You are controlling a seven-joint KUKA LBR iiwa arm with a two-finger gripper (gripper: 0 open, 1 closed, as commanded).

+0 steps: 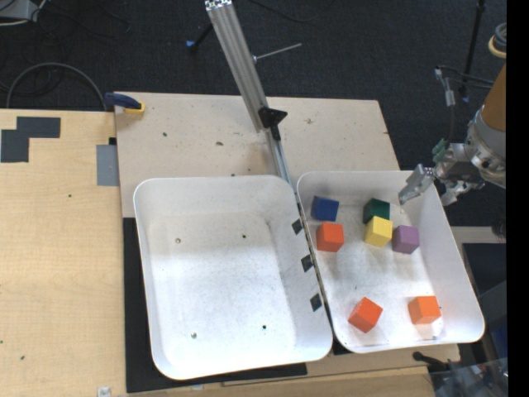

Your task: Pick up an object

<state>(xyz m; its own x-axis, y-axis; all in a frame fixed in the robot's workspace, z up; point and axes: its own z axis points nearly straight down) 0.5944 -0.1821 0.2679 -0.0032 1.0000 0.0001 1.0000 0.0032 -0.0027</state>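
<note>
The right bin (463, 284) holds several cubes. At its far end lie a blue cube (325, 209), a dark green cube (377, 209), a yellow cube (378, 231), a purple cube (405, 239) and an orange-red cube (330, 236). Near the front sit another orange-red cube (365, 314) and an orange cube (424, 310). My gripper (431, 187) hangs above the bin's far right rim, up and to the right of the purple cube. It is open, with nothing between its fingers (411, 188).
The left bin (157, 222) sits beside the right one, with black clips (306, 263) along the shared edge. A slanted aluminium post (244, 64) rises behind the bins. A small blue and yellow object (124, 102) lies at the bench's far left.
</note>
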